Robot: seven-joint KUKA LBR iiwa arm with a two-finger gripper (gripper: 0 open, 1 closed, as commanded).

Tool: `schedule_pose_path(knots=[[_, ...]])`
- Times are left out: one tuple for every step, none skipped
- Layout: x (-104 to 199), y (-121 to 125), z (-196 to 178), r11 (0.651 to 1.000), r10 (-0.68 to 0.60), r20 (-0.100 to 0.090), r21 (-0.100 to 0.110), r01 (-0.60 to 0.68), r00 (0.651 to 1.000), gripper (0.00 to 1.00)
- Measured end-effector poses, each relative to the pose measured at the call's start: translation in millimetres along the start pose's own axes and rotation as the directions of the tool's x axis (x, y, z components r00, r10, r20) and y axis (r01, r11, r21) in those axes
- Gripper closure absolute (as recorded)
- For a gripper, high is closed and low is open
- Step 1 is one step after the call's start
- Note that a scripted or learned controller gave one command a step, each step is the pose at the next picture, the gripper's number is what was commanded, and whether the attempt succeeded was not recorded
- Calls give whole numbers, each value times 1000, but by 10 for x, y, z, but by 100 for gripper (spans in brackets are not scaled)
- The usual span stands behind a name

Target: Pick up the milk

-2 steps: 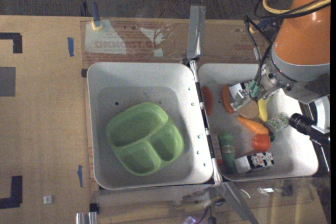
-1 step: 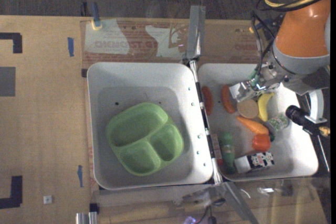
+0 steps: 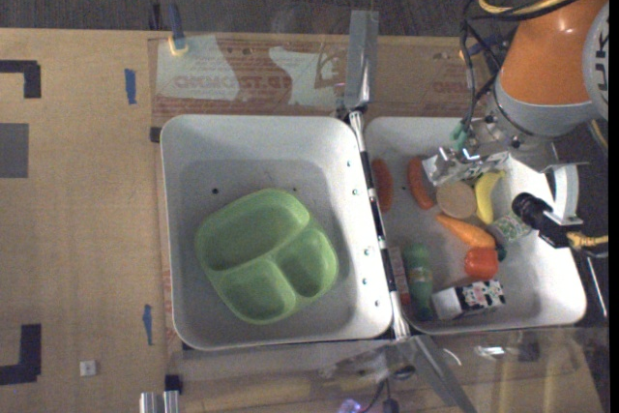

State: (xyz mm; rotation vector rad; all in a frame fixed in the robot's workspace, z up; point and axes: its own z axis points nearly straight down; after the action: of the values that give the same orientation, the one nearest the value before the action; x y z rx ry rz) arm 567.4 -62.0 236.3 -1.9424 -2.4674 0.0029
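On the table: two shallow white bins side by side, the left bin (image 3: 184,208) and the right bin (image 3: 566,300).
Left bin: holds a green divided plate (image 3: 268,253), lying flat near the middle.
Right bin: crowded with toy food.
Milk (image 3: 469,298): a small carton with black and white patches, on its side near the right bin's front wall, just beside a green bottle (image 3: 419,278).
Other items: a carrot (image 3: 466,230), a red pepper (image 3: 481,262), a banana (image 3: 486,195), two red sausages (image 3: 383,184).
Arm: grey and orange, above the right bin's far right part.
Gripper (image 3: 462,163): low over the food at the back of the right bin, well apart from the milk; whether it is clenched or released, I cannot tell.
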Motion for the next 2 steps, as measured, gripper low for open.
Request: schedule_pose_path(knots=[[306,49,56,1000,0,-2,2,0,1000,100],[443,-356,536,999,47,-1,3,-47,999,100]])
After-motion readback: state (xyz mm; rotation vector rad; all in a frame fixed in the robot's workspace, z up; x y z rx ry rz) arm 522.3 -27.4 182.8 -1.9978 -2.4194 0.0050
